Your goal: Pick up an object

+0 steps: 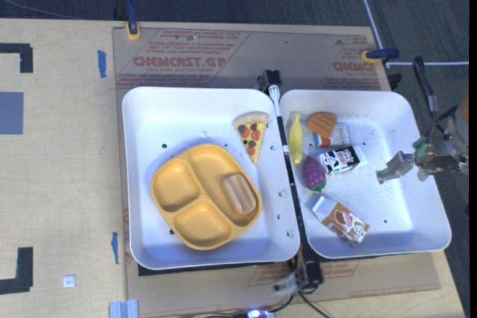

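The right bin (pixel 417 234) holds a yellow banana (pixel 296 138), an orange piece (pixel 323 123), a black-and-white carton (pixel 340 159), a purple fruit (pixel 314 173) and a printed packet (pixel 342 222). My gripper (pixel 393 169) reaches in from the right, over the bare floor on the right side of this bin. It is right of the carton and apart from every object. Nothing shows in its grasp.
In the left bin (pixel 141 160), a yellow divided plate (pixel 205 197) carries a sausage (pixel 238 194), and a pizza slice (pixel 252 132) lies at the back right corner. A black divider (pixel 287 175) separates the bins. Cardboard (pixel 186 56) lies beneath.
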You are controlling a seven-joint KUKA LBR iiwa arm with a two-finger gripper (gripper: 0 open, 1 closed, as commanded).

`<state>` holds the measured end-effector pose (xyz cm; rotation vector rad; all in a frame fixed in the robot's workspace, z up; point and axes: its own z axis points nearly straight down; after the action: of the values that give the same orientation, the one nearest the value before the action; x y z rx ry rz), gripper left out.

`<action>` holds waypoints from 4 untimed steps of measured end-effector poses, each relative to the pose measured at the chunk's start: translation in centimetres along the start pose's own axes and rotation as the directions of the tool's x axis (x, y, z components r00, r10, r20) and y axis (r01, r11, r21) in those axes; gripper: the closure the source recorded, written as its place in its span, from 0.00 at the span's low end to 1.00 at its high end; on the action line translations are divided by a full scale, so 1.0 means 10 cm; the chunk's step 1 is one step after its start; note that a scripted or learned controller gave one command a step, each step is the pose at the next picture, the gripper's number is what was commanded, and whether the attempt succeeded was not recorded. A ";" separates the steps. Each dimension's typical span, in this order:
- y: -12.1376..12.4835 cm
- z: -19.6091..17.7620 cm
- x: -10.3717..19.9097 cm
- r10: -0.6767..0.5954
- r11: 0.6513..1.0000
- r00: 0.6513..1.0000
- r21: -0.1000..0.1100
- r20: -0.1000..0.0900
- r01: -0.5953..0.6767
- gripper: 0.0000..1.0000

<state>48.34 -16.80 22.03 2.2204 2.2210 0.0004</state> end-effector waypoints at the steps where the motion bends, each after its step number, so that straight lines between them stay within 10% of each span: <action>1: 0.35 0.99 0.71 -0.001 1.000 1.000 0.003 -0.002 0.001 0.00; 2: 1.14 1.30 0.61 0.008 0.999 1.000 0.033 -0.009 -0.007 0.00; 3: 1.14 1.21 0.60 0.003 0.999 1.000 0.034 -0.006 -0.003 1.00; 4: 0.01 1.30 0.10 0.002 1.000 1.000 -0.010 0.004 -0.002 1.00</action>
<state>48.46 -15.85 9.02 2.2159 2.2115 0.0061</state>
